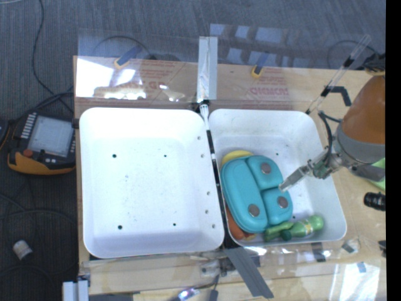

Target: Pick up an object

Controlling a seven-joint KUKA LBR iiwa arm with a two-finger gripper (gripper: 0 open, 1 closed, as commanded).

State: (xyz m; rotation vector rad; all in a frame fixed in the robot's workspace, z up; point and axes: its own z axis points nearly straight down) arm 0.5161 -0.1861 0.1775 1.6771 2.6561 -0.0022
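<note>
I see the table [276, 86] carrying two white bins. The left bin [147, 180] sits beside the right bin [294, 127], which holds a teal toy [254, 190] over yellow and orange pieces, with a green bottle [297, 227] lying near the front wall. My arm [366, 121] reaches in from the right; the tool [289, 180] rests at the teal toy, state I cannot tell.
</note>
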